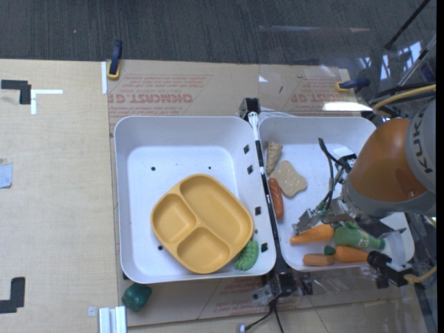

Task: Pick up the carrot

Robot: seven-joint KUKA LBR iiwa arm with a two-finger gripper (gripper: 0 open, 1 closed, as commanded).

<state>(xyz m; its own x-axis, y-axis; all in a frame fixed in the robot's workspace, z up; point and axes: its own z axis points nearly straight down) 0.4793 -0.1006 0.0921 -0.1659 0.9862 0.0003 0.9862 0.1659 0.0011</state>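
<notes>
Camera view shows the gripper [313, 217] low in the right bin [305, 125], touching the carrot [313, 234], which lies sideways just under it. I cannot tell its grip.

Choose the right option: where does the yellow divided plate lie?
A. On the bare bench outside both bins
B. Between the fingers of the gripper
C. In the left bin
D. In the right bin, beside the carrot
C. The yellow divided plate rests on the floor of the left bin, while the carrot lies in the right bin.
</notes>
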